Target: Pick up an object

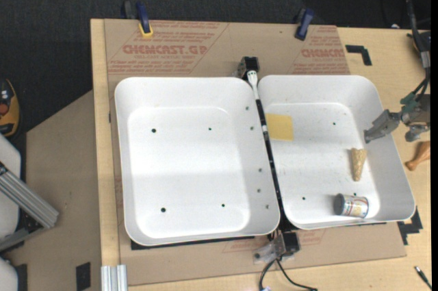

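The right bin (pixel 383 166) holds three things. A flat yellow square (pixel 279 127) lies near its left wall. Toward the right side lies a tan, cone-shaped piece (pixel 357 163), with a small metallic jar (pixel 351 205) on its side close to the front wall. My gripper (pixel 397 124) hangs over the right rim of this bin, up and to the right of the tan piece, touching none of the three. Nothing shows in its grasp.
The left bin (pixel 130 146) sits beside the right one on a brown board (pixel 102 77), with a black strip (pixel 263 139) between them. Blue clamps (pixel 143 16) (pixel 304 22) hold the board's far edge. A small orange-tan object (pixel 415 161) lies outside the right rim.
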Tool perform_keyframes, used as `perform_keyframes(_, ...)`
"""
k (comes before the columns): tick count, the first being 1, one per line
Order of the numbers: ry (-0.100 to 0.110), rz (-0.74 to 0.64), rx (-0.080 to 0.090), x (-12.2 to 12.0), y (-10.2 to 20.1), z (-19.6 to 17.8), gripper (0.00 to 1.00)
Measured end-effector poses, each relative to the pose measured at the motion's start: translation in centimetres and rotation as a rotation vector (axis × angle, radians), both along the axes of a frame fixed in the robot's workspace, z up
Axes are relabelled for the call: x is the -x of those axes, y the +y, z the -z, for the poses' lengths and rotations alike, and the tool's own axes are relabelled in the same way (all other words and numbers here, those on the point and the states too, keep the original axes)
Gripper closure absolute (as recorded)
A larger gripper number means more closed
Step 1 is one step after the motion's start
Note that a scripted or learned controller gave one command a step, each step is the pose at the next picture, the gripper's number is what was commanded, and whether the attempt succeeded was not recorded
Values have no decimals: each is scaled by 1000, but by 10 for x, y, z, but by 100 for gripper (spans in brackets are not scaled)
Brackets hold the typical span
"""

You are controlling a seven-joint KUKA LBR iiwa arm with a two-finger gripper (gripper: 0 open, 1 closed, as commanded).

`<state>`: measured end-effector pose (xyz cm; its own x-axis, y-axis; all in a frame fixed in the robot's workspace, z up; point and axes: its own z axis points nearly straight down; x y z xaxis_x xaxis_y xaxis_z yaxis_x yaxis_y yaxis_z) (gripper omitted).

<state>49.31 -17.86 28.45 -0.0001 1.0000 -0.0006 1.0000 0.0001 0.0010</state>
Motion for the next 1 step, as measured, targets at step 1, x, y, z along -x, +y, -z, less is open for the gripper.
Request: perform_keyframes(1,-22,-5,5,-14,30,-181,0)
